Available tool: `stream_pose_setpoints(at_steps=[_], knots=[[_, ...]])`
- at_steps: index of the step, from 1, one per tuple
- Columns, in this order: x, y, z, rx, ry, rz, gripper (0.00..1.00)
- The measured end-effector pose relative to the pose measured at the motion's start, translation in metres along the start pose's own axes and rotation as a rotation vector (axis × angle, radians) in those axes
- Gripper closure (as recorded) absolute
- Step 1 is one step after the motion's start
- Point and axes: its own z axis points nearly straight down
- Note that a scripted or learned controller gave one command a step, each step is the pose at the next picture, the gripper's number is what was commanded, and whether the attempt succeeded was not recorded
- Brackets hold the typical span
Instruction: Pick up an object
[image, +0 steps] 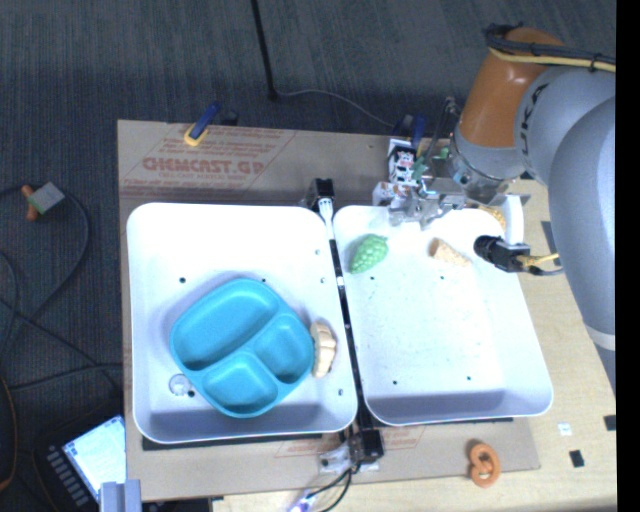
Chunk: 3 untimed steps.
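Inside left bin, blue tray, tan piece, right bin, green object, tan object

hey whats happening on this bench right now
A grey robot arm with an orange band reaches in over the far edge of the right bin, its claw hovering there with nothing visibly in it. In that bin lie a green bumpy object and a small tan piece. The left bin holds a blue divided tray with a pale object beside it.
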Motion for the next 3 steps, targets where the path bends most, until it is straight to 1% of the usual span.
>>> stream_pose_setpoints(at_steps=[1,2,3], knots=[[0.078,0.000,-0.069,0.001,0.001,0.000,1.00],[0.164,-0.020,-0.038,0.005,0.001,0.000,1.00],[0.242,-0.092,-0.067,0.005,0.001,0.000,1.00]])
